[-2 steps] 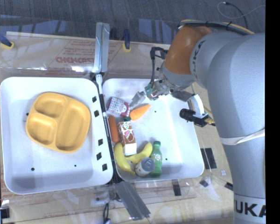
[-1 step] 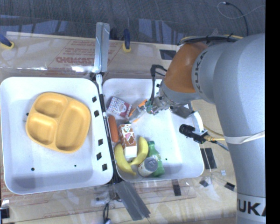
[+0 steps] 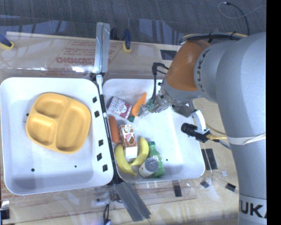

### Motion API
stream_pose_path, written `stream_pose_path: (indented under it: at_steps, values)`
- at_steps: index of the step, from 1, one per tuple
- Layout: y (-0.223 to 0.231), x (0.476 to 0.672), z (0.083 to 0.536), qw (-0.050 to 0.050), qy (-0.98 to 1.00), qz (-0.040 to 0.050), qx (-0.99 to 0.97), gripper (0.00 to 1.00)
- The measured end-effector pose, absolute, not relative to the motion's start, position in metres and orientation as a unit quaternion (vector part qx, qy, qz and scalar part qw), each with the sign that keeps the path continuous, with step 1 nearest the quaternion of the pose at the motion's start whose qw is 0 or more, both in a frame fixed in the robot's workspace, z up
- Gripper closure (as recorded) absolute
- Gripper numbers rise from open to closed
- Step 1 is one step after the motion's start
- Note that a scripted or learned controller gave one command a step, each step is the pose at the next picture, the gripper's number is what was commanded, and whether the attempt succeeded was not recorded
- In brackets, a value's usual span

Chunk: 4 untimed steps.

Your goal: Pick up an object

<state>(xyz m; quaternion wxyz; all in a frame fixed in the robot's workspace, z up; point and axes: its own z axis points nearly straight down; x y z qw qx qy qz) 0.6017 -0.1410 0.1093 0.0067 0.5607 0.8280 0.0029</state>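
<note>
Gripper low in the right bin, by the carrot

The gripper (image 3: 147,108) hangs over the right bin (image 3: 187,156), its tip just beside the lower end of the orange carrot (image 3: 138,104) and perhaps touching it. I cannot tell how its jaws stand. The carrot lies tilted beside a red-and-white packet (image 3: 118,107); a banana (image 3: 131,162) lies nearer the front wall.

Dark grey ribbed flooring (image 3: 61,3) runs behind the bench. A clear plastic sheet with red print (image 3: 77,55) covers the wooden benchtop (image 3: 215,191). A thin cable (image 3: 239,11) loops on the floor.
</note>
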Motion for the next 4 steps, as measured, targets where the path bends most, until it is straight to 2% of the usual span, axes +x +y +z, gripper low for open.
stream_pose_path:
  at_steps: [1, 2, 3, 4]
  values:
    - [-0.141, 0.602, 0.109, 0.007, 0.828, 0.0029, 0.561, 0.00]
    - [-0.099, 0.657, 0.097, 0.004, 0.838, 0.0021, 0.546, 0.00]
    - [-0.137, 0.637, 0.099, 0.001, 0.788, 0.0018, 0.615, 0.00]
    - [-0.192, 0.617, 0.099, 0.004, 0.800, 0.0030, 0.601, 0.00]
